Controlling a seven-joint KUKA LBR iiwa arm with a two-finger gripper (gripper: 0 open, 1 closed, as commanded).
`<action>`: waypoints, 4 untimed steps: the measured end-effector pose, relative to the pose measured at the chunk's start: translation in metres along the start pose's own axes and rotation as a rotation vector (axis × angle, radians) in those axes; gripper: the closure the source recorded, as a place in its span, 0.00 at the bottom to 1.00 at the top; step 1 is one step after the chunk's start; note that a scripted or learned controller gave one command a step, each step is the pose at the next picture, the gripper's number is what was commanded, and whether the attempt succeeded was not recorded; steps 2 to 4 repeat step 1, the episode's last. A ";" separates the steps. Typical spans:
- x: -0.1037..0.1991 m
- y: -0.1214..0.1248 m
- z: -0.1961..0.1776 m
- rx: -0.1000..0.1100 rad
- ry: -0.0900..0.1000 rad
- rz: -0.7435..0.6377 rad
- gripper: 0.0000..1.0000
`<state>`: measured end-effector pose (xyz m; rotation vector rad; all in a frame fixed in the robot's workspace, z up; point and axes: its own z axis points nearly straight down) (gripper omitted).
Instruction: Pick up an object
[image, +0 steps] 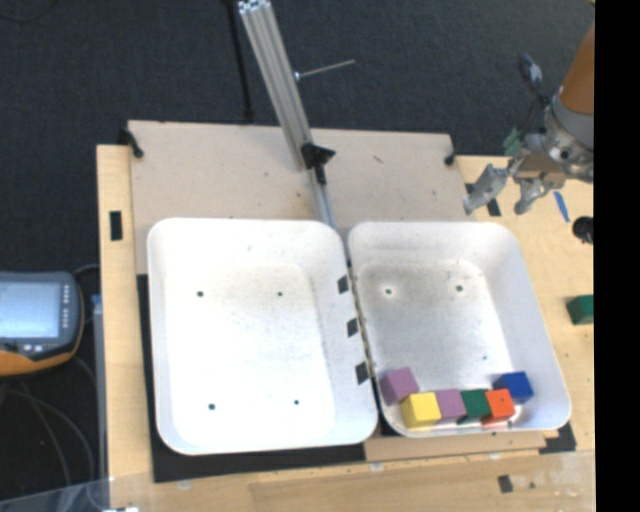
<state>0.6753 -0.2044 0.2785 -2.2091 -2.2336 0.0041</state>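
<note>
Several small blocks lie along the near edge of the right bin (520, 270): a purple block (399, 383), a yellow block (421, 408), a second purple block (451, 403), a green block (474, 405), an orange block (499, 404) and a blue block (514, 385). My gripper (504, 196) hangs above the bench beyond the right bin's far right corner, well away from the blocks. Its two fingers are spread apart with nothing between them.
The left bin (250, 330) sits beside the right one. A slanted aluminium post (285, 90) rises behind the bins. A green object (581, 309) lies on the bench right of the right bin. A grey device (38, 315) sits at the far left.
</note>
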 end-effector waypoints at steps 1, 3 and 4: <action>0.000 0.000 0.000 0.000 0.000 -0.001 0.00; 0.000 0.000 0.000 0.000 0.000 -0.001 0.00; 0.000 0.000 0.000 0.000 0.000 -0.001 0.00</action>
